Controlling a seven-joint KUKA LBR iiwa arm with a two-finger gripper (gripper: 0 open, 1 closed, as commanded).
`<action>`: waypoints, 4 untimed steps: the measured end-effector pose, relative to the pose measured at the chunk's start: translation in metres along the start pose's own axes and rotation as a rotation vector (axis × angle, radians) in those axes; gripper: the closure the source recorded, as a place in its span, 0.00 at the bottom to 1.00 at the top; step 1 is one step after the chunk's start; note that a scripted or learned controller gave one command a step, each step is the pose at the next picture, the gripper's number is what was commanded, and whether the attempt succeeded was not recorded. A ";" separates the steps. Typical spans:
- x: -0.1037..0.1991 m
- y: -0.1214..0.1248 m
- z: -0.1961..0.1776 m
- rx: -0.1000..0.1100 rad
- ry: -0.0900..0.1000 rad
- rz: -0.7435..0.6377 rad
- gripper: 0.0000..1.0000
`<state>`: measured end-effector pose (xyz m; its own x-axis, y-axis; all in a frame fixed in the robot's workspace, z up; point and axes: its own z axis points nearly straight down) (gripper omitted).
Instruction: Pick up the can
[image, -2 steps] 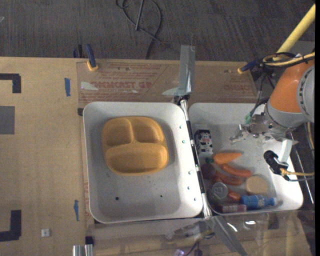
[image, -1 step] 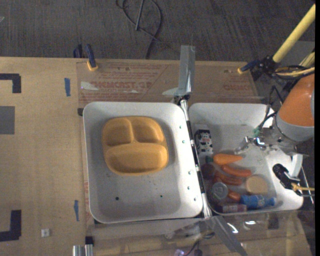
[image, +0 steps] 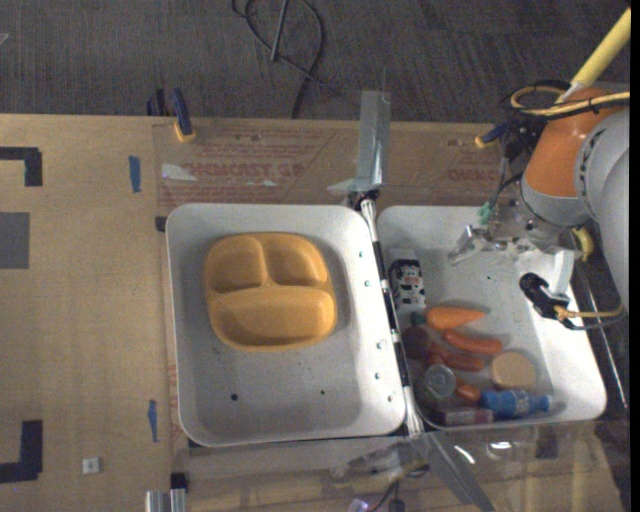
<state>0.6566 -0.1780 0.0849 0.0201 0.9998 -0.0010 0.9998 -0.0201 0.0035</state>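
The can (image: 438, 382) stands upright in the right bin (image: 580, 385), close to its front left corner, its grey round top facing up. It is crowded by a dark reddish item on its left and a red sausage (image: 470, 344) just behind it. My gripper (image: 480, 241) hangs over the back of the right bin, well behind the can and apart from it, with nothing seen in it. The grey arm with its orange band (image: 560, 170) comes in from the upper right.
Around the can lie an orange carrot (image: 455, 317), a tan round disc (image: 513, 371), a blue bottle (image: 515, 403) along the front wall and a black-and-white small pack (image: 405, 284). A yellow divided plate (image: 268, 290) sits in the left bin (image: 200, 400).
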 end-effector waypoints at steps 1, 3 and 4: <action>-0.012 0.012 0.000 0.003 0.001 -0.033 0.00; -0.034 -0.004 -0.037 0.002 0.002 0.134 0.00; -0.031 -0.012 -0.024 -0.001 0.001 0.151 0.00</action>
<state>0.6436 -0.2084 0.1084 0.1702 0.9854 0.0005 0.9854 -0.1702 0.0045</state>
